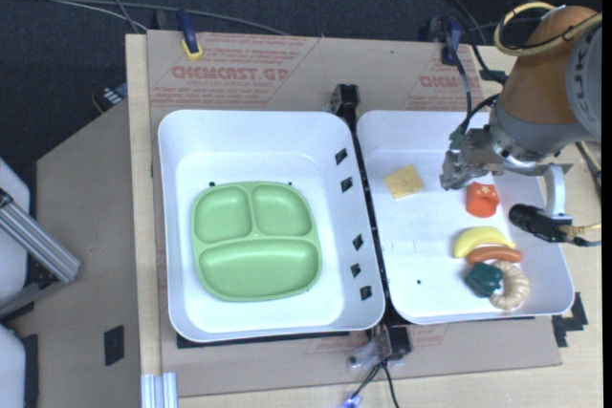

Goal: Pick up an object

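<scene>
Left white bin (182, 234) holds a green three-compartment plastic plate (255, 239), right white bin (402, 291) carries a yellow cheese wedge (404, 182), red pepper toy (482, 198), banana, hotdog and doughnut, while the gripper (459, 169) hovers between cheese and pepper, grip unreadable.

Pale green divided tray (256, 240) in white left bin (177, 205). White right bin (421, 296): yellow cheese wedge (404, 182), red-orange pepper (483, 198), yellow banana (478, 239), orange arm band (540, 76).
</scene>
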`<state>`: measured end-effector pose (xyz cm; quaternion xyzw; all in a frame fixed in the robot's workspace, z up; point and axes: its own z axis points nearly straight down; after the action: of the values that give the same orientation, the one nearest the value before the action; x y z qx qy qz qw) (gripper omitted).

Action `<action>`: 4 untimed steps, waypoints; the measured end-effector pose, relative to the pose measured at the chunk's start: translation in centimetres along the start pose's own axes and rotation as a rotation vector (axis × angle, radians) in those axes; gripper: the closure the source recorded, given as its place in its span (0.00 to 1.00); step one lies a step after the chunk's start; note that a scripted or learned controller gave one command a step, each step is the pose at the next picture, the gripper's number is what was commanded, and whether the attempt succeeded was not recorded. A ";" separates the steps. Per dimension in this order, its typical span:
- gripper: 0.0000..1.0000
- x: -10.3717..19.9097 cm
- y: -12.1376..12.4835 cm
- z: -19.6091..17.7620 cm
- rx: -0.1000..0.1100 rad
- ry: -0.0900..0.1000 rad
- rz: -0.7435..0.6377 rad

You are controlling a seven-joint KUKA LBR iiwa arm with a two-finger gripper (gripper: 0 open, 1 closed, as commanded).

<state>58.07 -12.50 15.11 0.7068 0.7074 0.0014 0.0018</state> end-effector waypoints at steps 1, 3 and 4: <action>1.00 -0.9 0.5 -4.9 -0.001 -0.001 0.000; 1.00 5.0 0.2 -8.1 0.008 0.004 -0.005; 1.00 11.4 0.5 -7.6 0.008 0.004 -0.006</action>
<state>58.54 -1.09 22.67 0.7046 0.7096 0.0000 -0.0026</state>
